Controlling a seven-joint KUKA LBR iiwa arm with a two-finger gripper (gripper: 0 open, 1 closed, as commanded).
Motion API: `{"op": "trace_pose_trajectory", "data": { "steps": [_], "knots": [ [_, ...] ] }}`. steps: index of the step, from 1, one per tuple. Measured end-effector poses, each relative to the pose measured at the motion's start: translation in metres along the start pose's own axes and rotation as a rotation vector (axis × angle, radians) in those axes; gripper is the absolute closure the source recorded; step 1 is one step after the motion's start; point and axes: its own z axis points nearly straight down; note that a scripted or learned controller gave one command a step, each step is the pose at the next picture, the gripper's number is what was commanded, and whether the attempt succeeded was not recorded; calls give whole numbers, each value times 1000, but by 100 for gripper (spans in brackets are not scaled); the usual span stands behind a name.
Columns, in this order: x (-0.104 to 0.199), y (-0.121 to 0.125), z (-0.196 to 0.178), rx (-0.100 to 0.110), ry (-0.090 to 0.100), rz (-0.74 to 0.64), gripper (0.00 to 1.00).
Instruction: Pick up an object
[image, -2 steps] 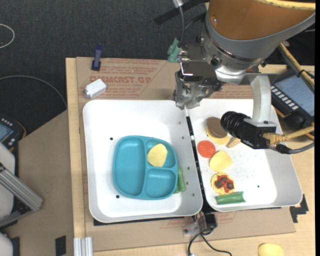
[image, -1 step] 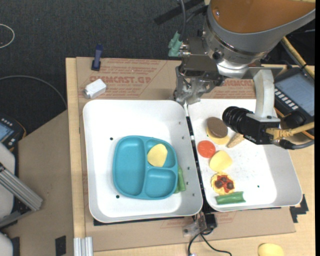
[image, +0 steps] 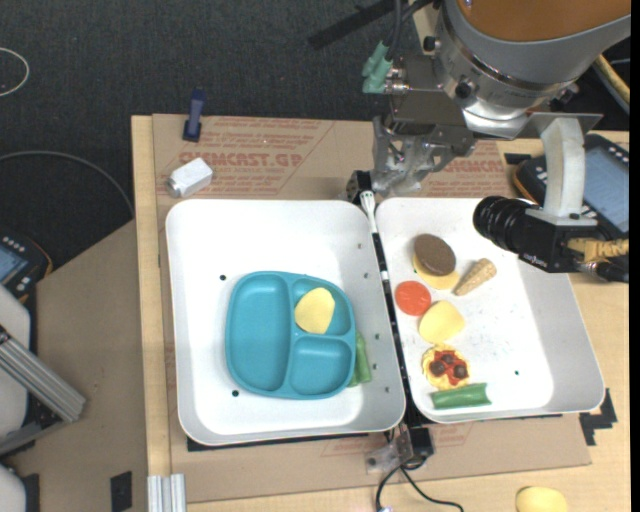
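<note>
The claw (image: 405, 165) hangs above the far edge of the desk (image: 300, 150), just past the two bins. I cannot tell if it is wide or narrow. It holds nothing I can see. The toy foods lie in the right bin (image: 540, 350): a brown cookie (image: 435, 255), a red tomato (image: 412, 297), a yellow lump (image: 441, 323) and a green bean (image: 460, 396). They sit close together, so I think the claw could bump one away while going for another.

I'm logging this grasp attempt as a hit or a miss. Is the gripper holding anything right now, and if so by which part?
Nothing is held. The gripper hangs above the bins' far edge, with nothing between its fingers; the toy food lies in the right bin.
</note>
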Motion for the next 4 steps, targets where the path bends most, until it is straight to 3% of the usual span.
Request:
{"op": "trace_pose_trajectory", "data": {
  "steps": [1,2,3,4],
  "knots": [
    [9,-2,136,21,-7,-1,100],
    [33,0,40,-6,4,-5,100],
    [69,-1,-1,-1,2,-6,100],
    [67,0,-10,1,1,-4,100]
  ]
}}
